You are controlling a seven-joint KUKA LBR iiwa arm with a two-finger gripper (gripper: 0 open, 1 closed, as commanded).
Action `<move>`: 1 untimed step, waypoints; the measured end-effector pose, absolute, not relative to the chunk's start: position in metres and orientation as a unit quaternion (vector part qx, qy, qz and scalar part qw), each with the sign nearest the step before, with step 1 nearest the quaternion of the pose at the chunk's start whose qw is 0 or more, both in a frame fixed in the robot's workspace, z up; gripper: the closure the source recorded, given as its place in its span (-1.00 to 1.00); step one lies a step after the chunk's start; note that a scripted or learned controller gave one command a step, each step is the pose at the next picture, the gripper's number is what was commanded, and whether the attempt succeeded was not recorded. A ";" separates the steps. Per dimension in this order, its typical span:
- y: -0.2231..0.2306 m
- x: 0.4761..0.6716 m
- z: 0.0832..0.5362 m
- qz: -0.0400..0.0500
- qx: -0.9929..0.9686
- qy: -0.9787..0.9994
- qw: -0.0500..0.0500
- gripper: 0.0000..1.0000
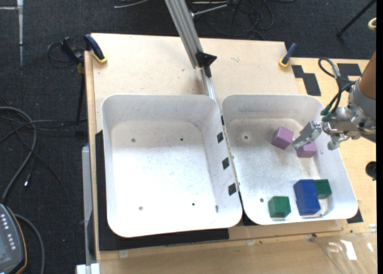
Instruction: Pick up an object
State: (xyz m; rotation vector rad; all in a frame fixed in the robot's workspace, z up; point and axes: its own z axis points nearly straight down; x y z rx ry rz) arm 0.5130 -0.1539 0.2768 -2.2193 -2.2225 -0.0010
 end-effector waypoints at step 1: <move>-0.193 0.559 0.119 0.002 -0.707 -0.707 0.002 -1.00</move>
